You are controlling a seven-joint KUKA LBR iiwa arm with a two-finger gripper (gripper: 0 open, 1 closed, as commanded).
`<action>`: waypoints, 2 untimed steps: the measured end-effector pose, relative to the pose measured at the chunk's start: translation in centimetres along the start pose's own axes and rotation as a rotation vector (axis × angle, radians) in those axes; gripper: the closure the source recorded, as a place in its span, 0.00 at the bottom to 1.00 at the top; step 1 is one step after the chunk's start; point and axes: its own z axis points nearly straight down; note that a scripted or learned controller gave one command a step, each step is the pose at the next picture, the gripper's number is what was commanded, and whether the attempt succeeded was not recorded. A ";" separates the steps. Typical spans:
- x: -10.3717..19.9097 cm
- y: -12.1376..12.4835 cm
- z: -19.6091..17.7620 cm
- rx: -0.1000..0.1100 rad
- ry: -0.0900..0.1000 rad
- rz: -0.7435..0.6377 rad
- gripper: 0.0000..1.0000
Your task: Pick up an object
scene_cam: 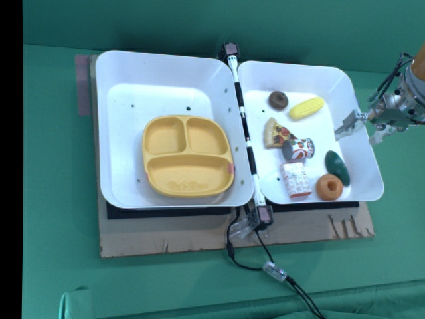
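The end effector [362, 126] is hanging over the right rim of the right bin [362, 178], its fingers spread apart and gripping nothing. Inside that bin are lying a chocolate donut [278, 100], a corn cob [306, 107], a pizza slice [277, 133], a small can [298, 149], a white carton [295, 180], an orange donut [329, 187] and a dark green vegetable [337, 167], the nearest to the fingers. The left bin [119, 111] is holding a yellow divided plate [188, 155]. Cables [265, 261] are trailing across the green desk [166, 284].
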 end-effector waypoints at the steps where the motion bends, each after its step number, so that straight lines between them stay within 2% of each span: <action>1: 2.2 0.4 13.6 -0.005 -0.003 0.001 0.00; 2: 1.9 0.6 12.2 -0.016 -0.008 0.007 1.00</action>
